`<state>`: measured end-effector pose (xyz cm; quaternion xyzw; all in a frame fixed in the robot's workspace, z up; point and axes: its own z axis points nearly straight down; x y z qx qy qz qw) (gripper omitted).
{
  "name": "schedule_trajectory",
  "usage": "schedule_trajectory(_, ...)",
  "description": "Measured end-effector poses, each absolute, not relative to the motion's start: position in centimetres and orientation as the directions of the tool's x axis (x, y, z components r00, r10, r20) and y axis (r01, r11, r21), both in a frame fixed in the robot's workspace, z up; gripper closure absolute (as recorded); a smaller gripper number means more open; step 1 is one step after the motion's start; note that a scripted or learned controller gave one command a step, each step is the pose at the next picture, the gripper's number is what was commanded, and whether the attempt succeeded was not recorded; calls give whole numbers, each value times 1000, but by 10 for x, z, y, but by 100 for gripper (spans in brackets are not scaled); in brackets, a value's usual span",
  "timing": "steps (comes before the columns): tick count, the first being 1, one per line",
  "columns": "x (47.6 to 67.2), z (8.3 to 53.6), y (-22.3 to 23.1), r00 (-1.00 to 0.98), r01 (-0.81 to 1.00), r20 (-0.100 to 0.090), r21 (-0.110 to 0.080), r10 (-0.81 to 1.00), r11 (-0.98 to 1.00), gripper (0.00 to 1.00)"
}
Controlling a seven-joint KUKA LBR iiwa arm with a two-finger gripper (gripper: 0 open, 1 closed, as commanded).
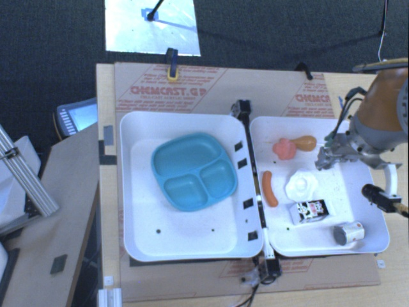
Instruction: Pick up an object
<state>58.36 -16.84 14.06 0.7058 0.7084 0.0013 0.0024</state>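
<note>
Red "CHEMCAST GP" lettering is showing on the board (pixel 169 89); a black-and-white printed carton (pixel 310 210) is lying beside a white lump (pixel 301 186); the gripper (pixel 327 157) is hovering, grip state unclear.

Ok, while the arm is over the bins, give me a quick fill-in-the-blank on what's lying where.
1. The blue divided plate lies in the ____ bin.
2. The long orange sausage lies along the right bin's ____ wall.
3. The black-and-white milk carton lies just below the ____ cup-like piece.
4. The claw is over the ____ bin.

Missing words: left; left; white; right
</note>
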Motion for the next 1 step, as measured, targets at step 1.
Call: schedule_trajectory(1,591,189,-161,-5,1000,-1,5,1000,5,100)
